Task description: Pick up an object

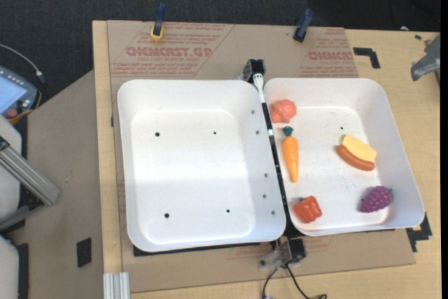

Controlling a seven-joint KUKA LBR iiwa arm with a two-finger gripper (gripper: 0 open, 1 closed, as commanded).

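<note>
The right bin (394,128) holds several toy foods. A pink-red lump (283,110) lies at its far left corner, and an orange carrot (290,158) with a green top points lengthwise just below it. A yellow and orange hot dog (358,153) rests toward the right side. Purple grapes (376,199) sit near the front right corner, and a red pepper (307,209) sits at the front left. A grey piece of my gripper (426,61) pokes in at the right edge, above and outside the right bin, well apart from every object.
The left bin (133,150) stands beside the right one, and a black divider strip (269,143) runs between them. Both rest on a cardboard sheet (210,45) held by two clamps (158,23) at the far edge. Cables trail off the front edge.
</note>
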